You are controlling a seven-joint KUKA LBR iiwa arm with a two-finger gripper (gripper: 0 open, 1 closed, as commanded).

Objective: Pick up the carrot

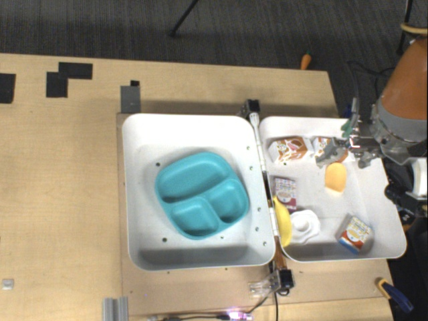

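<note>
The carrot, a short orange-yellow piece, lies on the floor of the right bin, towards its back right. My gripper hovers just behind and above it, reaching in from the right. Its two grey fingers are spread apart, one at the left and one at the right, and nothing sits between them. The gripper is open, and the carrot lies just in front of the fingertips, apart from them.
The right bin also holds two snack packets at the back, a small packet, a yellow item, a white bottle and a small box. A teal divided plate lies in the left bin.
</note>
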